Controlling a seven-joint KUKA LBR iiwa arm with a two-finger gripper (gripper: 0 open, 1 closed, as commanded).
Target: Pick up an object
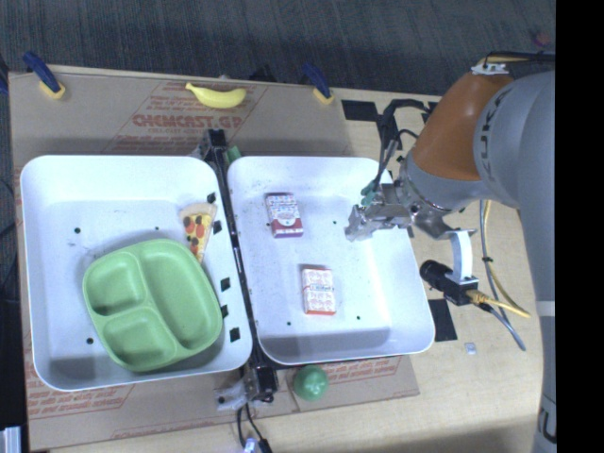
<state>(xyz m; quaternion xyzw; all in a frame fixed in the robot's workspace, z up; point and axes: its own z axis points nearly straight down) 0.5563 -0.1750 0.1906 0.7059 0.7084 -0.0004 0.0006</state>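
Two shallow white bins side by side on a cardboard-covered surface [283, 111]; left bin [47, 253], right bin [377, 319]; a black divider strip runs between them. Arm [491, 140] enters from the right, grey with an orange band, wrist over the right rim of the right bin; hand [363, 220] sits low over the bin's upper right part, metal tips pointing left; cannot tell how far open it is, and nothing is seen between its tips. Right bin holds two small red-and-white packets: upper packet [283, 215] near the bin's upper left, well apart from the hand to its left; lower packet [319, 291] near the bin's middle, below and left of the hand; both lie flat on the bin floor, apart from each other. Left bin holds a green divided plate [151, 305], three compartments, lying toward the lower middle; a toy pizza slice [197, 228] lies just above the plate's upper right edge, near the divider. Outside the bins: a yellow banana [216, 93] on the cardboard above the bins; a green ball [309, 382] on the cardboard just below the right bin's lower left corner; blue clamps at the cardboard's upper edge, one [42, 74] at the left, one [316, 80] right of the banana.
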